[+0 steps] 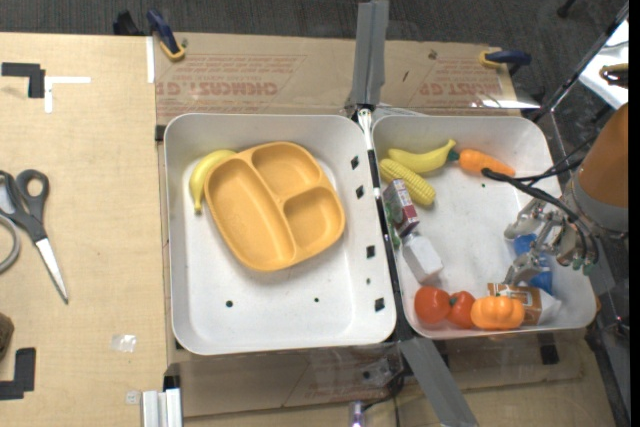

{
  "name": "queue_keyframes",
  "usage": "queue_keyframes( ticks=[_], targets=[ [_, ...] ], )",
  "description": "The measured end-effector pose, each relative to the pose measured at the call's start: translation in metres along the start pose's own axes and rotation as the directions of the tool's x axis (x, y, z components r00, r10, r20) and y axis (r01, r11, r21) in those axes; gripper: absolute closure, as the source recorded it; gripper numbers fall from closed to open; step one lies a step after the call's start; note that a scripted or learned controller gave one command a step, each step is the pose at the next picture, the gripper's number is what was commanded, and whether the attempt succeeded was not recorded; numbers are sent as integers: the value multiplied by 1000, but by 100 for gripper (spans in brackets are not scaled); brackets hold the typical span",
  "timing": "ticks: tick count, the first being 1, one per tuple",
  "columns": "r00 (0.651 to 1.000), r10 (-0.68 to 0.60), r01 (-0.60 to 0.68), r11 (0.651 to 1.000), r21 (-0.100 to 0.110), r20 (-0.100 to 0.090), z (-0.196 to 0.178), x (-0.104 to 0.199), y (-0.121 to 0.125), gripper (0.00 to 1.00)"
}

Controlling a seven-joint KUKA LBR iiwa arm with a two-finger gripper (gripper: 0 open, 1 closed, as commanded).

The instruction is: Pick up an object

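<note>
Here the carrot (487, 164) lies lengthwise left-right, tip pointing right; jaws' state unclear.

The right bin's (470, 205) middle floor lies bare, with toys crowding its edges.

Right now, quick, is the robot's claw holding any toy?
Gripper: low over the right bin near its right wall, above a blue thing. Open or closed, and holding anything: cannot be told.
</note>
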State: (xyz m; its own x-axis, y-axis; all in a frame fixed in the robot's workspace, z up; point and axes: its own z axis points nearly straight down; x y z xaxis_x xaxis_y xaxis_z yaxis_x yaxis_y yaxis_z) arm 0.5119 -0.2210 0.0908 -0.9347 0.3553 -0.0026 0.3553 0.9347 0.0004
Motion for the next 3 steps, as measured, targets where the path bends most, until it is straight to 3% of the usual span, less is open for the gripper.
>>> queue_keyframes(
  ticks=[1,2,3],
  targets=[
    [999,-48,48,999,0,-2,1,-9,12,0],
    [998,-50,51,999,-4,28,-6,22,-8,0],
    [998,-65,65,998,-4,28,-6,22,-7,0]
  ],
)
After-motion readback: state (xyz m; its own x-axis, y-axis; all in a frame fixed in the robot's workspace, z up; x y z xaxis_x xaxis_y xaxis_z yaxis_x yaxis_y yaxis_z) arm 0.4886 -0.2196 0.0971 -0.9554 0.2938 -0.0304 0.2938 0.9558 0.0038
